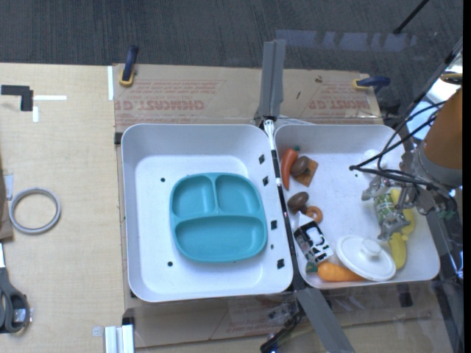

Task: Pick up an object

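Observation:
My gripper hangs low over the right side of the right bin, just above a yellow banana-shaped toy that lies along the bin's right wall. Part of the toy is covered by the gripper. In the same bin lie a white round lid, an orange piece, a black-and-white item, an orange ring, a brown lump, a carrot and a brown piece on an orange square.
The left bin holds a teal divided plate. A grey divider post stands between the bins at the back. Cables run from the arm at the right. A grey ring lies on the bench at the left.

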Controlling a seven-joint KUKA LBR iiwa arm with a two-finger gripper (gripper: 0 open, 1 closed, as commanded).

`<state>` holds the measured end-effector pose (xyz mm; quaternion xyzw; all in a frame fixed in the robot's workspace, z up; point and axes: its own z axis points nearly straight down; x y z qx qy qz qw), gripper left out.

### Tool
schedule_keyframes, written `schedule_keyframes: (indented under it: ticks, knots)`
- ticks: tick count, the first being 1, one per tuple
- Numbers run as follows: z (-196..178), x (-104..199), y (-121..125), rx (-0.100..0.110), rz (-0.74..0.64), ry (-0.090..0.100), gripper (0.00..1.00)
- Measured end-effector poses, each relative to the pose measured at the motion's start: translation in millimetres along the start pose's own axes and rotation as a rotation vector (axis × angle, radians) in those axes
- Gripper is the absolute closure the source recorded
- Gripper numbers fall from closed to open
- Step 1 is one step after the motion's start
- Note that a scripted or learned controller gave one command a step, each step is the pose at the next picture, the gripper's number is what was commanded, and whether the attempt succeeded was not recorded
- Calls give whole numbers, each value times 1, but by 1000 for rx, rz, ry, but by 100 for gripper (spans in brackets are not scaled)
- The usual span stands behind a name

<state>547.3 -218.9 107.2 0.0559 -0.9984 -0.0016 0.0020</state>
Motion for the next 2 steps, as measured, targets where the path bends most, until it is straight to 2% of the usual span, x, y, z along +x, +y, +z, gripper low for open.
schedule_keyframes:
  ticks: [1,2]
  knots:
    - [18,7,-2,2,133,-5,0]
    - [11,6,-2,1,131,-4,100]
